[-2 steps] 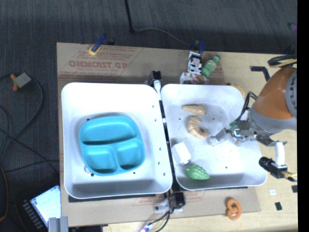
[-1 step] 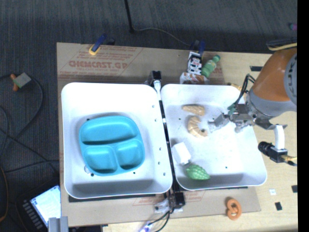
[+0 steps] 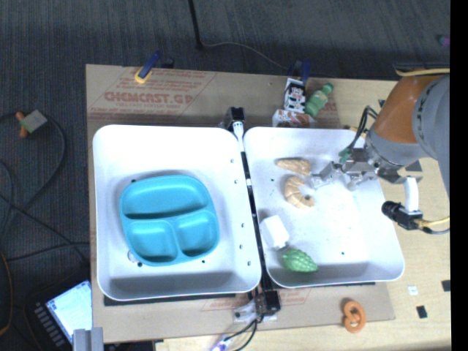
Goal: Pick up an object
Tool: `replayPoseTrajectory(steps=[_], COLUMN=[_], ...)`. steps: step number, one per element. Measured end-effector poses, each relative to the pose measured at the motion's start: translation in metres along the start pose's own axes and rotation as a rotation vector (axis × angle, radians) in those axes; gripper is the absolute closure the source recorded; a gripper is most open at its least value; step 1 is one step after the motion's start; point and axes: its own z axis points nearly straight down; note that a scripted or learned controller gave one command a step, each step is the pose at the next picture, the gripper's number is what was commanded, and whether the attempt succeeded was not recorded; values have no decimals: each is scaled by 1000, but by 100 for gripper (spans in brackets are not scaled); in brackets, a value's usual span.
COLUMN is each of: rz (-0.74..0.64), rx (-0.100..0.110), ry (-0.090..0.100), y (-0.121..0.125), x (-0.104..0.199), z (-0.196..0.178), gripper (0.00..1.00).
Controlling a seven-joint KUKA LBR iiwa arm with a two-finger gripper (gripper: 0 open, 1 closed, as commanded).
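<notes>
While the end effector (image 3: 322, 176) hangs over the right bin (image 3: 380, 269), can't tell its grip; croissant pieces (image 3: 298, 191) sit just beside it, white block (image 3: 275, 231) and green toy (image 3: 298, 260) nearer the front.

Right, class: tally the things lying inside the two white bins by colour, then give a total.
Blue: 1, the divided tray
Tan: 2, two pastries
White: 1, a block
Green: 1, a knobbly piece
Total: 5
</notes>
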Motion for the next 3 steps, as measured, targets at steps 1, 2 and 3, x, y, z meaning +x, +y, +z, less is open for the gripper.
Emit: replayPoseTrajectory(steps=[1,2,3], rz=[0,3,4], rx=[1,-1,2], ry=[-7,-9,-9], y=[-1,38,37], x=[-2,36,35], z=[-9,-89,-88], gripper=[100,100,0])
